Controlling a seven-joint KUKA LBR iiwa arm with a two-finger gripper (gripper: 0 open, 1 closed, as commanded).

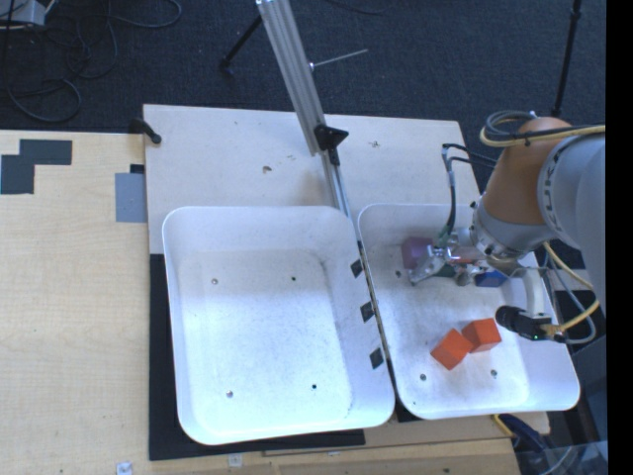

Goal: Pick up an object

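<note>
While reaching into right bin [554, 389], hand [432, 263] hovering beside purple object [413, 252]; grip state unclear. Two orange blocks [467, 341] lying nearby, likely light, rigid; gripping across flat opposite faces advisable.

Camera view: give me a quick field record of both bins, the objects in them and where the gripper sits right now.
left bin: shallow white plastic bin, nothing seen inside
right bin: shallow white plastic bin, holds all the objects
orange objects: two orange blocks, touching, near the bin's middle
purple object: small purple object, next to the gripper's tip
blue object: small blue object, partly hidden under the wrist
gripper: two-finger gripper, low in the right bin, by the purple object
grasp: cannot tell from this view
</note>
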